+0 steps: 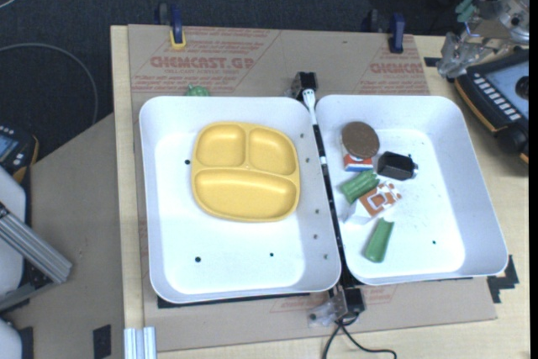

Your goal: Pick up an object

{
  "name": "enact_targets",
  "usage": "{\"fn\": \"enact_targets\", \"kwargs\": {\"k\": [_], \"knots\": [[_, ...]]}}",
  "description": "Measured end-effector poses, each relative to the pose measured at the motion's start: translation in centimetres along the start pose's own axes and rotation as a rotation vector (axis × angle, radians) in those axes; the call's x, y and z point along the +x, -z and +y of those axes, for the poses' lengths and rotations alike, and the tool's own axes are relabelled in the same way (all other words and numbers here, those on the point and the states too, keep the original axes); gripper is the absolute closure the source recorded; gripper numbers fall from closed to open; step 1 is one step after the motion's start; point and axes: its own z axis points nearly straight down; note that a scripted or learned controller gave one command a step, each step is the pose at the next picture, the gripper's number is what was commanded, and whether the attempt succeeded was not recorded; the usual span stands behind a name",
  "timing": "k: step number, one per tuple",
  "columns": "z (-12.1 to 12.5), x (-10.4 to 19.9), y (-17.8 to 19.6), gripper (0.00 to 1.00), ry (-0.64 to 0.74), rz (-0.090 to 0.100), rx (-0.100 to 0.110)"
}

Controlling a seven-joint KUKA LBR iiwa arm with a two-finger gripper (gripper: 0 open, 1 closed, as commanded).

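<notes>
Gripper: we see the gripper (461, 55) at the far right corner of the bench, outside both bins; we cannot tell its state.
Left bin: the left bin (168, 256) carries a yellow divided plate (246, 171), set toward its far edge, long axis running left to right.
Right bin: the right bin (454, 240) holds all the small things, gathered along its left edge.
Brown disc: a brown disc (360, 139) lies nearest the far edge.
Black block: a black block (396, 166) sits just right of the cluster.
Green pieces: one green piece (356, 185) lies slantwise beside a red-and-white card (380, 199); we see another green cylinder (378, 240) toward the near edge, its long axis near-to-far, tilted right at the far end.
</notes>
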Motion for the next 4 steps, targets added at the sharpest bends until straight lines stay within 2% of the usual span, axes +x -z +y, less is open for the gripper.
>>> {"fn": "enact_targets", "kwargs": {"k": [1, 2, 3, 4], "knots": [[-1.5, 4.6, -6.9, 1.00, -0.002, 0.013, 0.030], [-6.1, 11.5, -5.2, 1.00, 0.001, 0.014, 0.024], [-5.2, 17.5, 2.6, 1.00, 0.002, 0.012, 0.010], [-5.3, 17.1, 3.2, 1.00, -0.004, 0.010, 0.016]]}}
